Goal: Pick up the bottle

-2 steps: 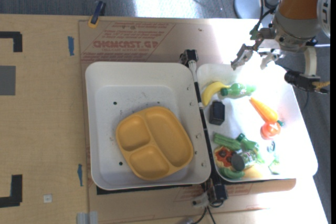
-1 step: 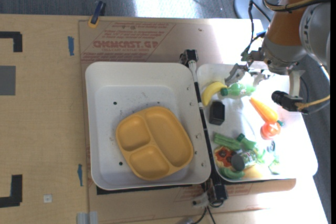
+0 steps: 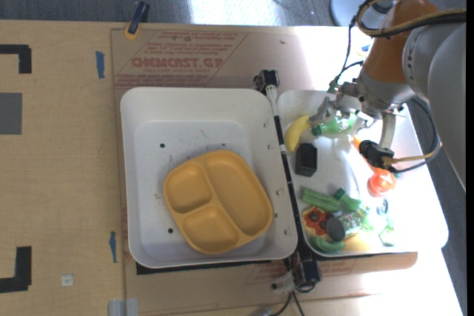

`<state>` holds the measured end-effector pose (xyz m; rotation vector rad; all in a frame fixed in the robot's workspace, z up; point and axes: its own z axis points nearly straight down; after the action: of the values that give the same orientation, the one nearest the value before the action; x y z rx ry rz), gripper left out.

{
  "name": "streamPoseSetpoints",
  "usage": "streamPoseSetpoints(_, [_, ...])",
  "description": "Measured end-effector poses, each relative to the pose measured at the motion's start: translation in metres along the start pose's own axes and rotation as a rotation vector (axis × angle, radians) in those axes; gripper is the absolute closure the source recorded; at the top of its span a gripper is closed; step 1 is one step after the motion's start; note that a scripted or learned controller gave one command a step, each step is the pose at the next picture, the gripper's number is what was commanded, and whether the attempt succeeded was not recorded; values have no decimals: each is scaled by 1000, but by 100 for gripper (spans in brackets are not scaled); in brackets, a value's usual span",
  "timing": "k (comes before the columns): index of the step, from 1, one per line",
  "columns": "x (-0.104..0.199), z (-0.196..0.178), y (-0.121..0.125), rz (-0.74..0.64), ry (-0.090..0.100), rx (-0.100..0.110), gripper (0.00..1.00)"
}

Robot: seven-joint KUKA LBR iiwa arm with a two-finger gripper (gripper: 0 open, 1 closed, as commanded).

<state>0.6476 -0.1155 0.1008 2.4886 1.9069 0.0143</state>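
Pincer (image 3: 335, 117) clenched on green bottle (image 3: 333, 127) over right bin (image 3: 415, 233); left bin (image 3: 141, 159) holds yellow plate (image 3: 216, 200).

From my seat I can't tell whether the gripper (image 3: 335, 117) grips the green bottle (image 3: 332, 127) beneath it, which the wrist partly covers. The arm (image 3: 437, 63) runs off the right edge. The clutter (image 3: 342, 222) at the right bin's (image 3: 415, 244) near end overlaps too much to sort.

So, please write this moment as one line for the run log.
arm: over right bin | gripper: low at far end, on green item | grasp: unclear | yellow tray: left bin
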Motion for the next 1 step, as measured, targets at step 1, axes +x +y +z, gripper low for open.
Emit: streamPoseSetpoints(1, [-2,-10,-2,2,-3,14,100])
